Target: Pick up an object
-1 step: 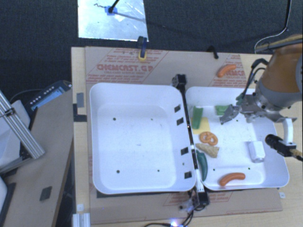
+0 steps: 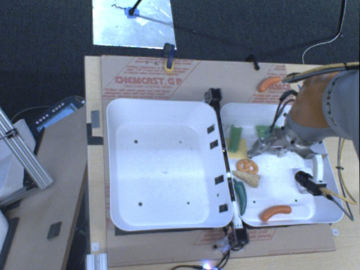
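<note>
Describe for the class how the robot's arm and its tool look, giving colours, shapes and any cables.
The arm is thick, rounded and grey, with a broad orange band above the wrist. Thin dark cables loop beside that band. The tool is a slim metallic grey piece with dark parts, narrowing toward its tip.

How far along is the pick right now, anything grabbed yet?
Done: the arm has reached into the right bin, and the hand is low near the green block. In hand: I see nothing between its fingers. Left: grasp and lift; the pretzel, the sausage and the other pieces lie on the bin floor.
</note>
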Robot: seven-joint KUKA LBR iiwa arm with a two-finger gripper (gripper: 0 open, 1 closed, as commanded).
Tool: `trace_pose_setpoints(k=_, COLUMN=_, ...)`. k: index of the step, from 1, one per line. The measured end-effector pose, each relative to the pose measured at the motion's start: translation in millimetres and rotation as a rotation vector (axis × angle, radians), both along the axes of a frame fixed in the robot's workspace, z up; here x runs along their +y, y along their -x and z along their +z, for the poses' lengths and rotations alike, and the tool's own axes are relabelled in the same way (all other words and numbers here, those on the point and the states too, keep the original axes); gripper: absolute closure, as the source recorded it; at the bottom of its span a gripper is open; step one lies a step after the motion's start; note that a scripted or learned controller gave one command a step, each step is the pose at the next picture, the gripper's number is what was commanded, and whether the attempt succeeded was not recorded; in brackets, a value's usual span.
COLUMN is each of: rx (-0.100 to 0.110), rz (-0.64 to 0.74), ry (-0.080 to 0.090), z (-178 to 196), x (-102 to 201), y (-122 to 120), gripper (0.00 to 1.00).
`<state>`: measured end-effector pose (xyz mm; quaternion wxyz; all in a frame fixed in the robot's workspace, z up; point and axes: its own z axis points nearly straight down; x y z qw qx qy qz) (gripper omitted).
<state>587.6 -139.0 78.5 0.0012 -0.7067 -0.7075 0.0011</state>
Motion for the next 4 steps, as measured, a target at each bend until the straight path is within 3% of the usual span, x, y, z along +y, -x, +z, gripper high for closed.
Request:
trace_pose_setpoints(k=1, rx=-0.011, rz=0.009, ry=0.000, z=7.5, x=44.3, y=-70.9, gripper=0.00)
trace_pose_setpoints(k=2, rx=-0.026, rz=0.006, ry=0.003, z=382.6, x=61.7, y=-45.2, gripper=0.00)
trace_pose_setpoints(k=3, rx=-0.011, rz=0.010, ry=0.002, z=383.1, x=61.7, y=-45.2, gripper=1.00)
trace_pose_setpoints(k=4, rx=-0.010, rz=0.014, ry=-0.004, z=417.0, x=169.0, y=-30.3, gripper=1.00)
